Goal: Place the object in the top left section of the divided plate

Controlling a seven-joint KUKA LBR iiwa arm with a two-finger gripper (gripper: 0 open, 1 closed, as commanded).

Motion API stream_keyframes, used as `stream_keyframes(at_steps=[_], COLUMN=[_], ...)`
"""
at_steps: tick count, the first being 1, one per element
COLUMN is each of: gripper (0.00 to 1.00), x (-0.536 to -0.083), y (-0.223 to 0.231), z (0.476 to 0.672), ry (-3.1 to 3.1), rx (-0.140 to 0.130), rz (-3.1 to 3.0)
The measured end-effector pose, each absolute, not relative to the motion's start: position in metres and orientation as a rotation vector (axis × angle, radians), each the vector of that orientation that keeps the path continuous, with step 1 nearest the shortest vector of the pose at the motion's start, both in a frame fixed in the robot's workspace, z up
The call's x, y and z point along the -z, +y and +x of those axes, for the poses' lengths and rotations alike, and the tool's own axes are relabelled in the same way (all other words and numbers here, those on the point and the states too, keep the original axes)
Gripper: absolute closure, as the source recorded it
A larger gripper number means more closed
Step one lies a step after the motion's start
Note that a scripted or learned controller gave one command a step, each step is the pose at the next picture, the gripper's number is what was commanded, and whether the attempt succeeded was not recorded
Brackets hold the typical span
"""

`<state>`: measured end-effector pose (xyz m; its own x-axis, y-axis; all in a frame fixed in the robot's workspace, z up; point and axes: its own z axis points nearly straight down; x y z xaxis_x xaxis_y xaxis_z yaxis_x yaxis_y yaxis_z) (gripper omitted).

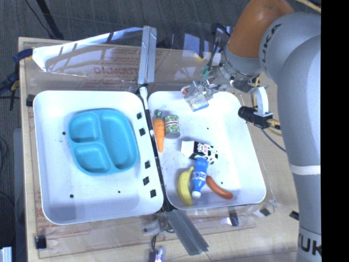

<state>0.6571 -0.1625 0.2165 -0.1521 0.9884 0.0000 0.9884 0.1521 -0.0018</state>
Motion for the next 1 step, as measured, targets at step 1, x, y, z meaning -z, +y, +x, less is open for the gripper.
stream_keyframes(at_steps=[1], gripper=[1.0], x=[-0.2135], y=[-0.0697], z=[0.6091], ry=[-2.524], rx=[-0.003], rz=[-1.866])
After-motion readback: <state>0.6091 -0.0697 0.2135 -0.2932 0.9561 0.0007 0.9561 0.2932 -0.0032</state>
